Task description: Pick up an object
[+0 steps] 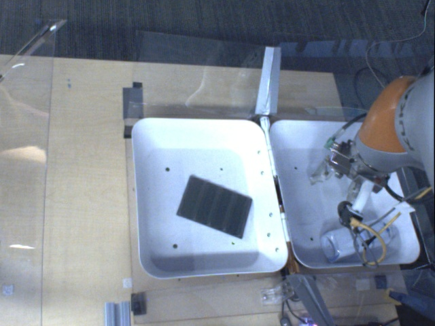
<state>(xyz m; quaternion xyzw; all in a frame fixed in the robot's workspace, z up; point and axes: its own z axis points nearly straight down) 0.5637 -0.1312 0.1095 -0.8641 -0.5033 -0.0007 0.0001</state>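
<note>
Gripper (338, 163) of mine hangs over the right bin (299, 148), in its far half, under the grey wrist and the orange band. Whether it is open or closed, and whether it has hold of anything, I cannot tell, because my own arm covers it from above.

One dark pad (215, 206) lies flat on the floor of the left bin (146, 182), a thin rectangle with fine ribs along its surface, matte, turned at a slant to the walls. It is well apart from me, and the two rims between the bins stand in between.

One small grey-blue lump (334, 245), glossy and blurred, sits in the near corner of the right bin; its shape I cannot read.

Both bins are smooth white plastic with rounded corners, on a pale wooden bench (75, 182). One grey metal bar (269, 80) stands behind the place where the bins meet.
</note>
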